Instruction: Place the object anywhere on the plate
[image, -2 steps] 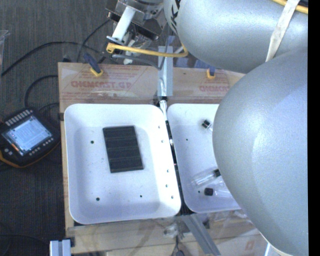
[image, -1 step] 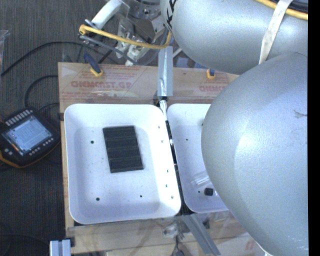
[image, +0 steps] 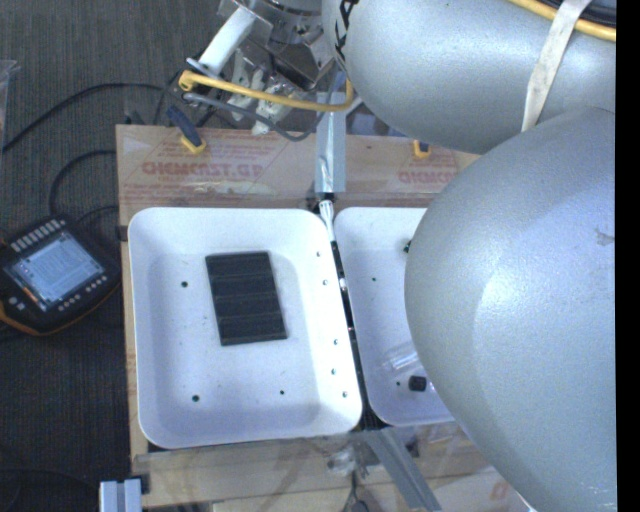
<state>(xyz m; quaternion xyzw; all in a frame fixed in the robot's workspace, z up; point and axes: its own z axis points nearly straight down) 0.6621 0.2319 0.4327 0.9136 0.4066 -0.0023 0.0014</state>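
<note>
Camera view is dominated by the grey, speckled metal arm, whose rounded bulk covers the right half of the frame from top to bottom and hides most of the right-hand shallow white plastic bin. Whether the pincer is open, closed or gripping anything cannot be told from this angle. Next in size is the left-hand shallow white plastic bin, lying fully in sight at centre left, its right rim just beside the other bin's left rim. Both bins rest on a brown cardboard-coloured board with red printing. Inside the left bin, near its middle, a flat black ribbed rectangular plate lies slightly tilted. At the left edge, on the dark floor, sits a black handheld controller with a pale screen. Lower in the right bin, close against the arm's edge, lies a small dark object, too small to identify, beside something clear and faint.
</note>
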